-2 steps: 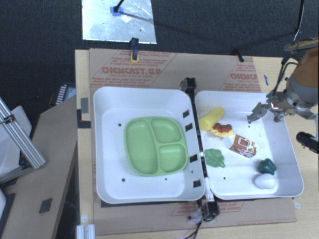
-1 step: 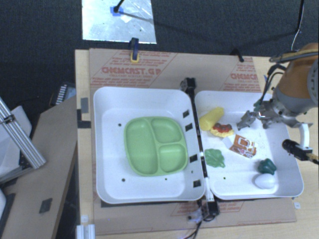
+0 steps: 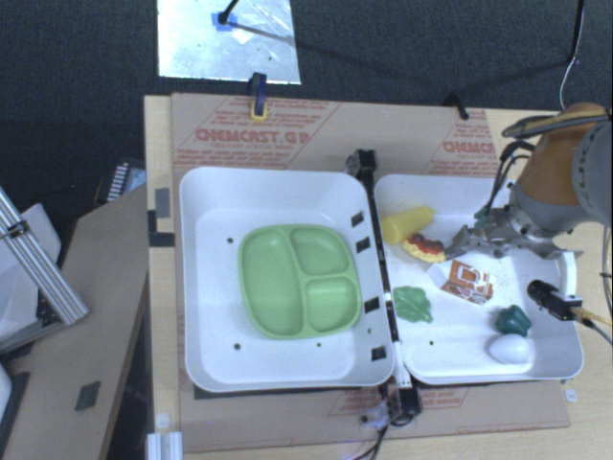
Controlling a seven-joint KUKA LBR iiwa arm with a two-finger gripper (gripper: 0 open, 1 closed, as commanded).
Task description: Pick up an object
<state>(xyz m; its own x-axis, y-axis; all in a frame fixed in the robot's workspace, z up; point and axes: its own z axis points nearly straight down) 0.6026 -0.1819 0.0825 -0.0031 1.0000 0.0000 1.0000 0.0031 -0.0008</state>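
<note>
1. Your desk (image 3: 316, 123) carries two white bins; the left bin (image 3: 206, 257) holds a green divided plate (image 3: 297, 281).
2. Your gripper (image 3: 471, 240) hovers in the right bin (image 3: 565, 353), above a red-and-white carton (image 3: 467, 282), beside a hot-dog toy (image 3: 422, 248).

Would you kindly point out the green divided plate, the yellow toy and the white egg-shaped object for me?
green divided plate (image 3: 292, 282): camera view, on the ridge between its compartments.
yellow toy (image 3: 406, 223): camera view, middle of its body.
white egg-shaped object (image 3: 509, 350): camera view, centre of its top.
</note>
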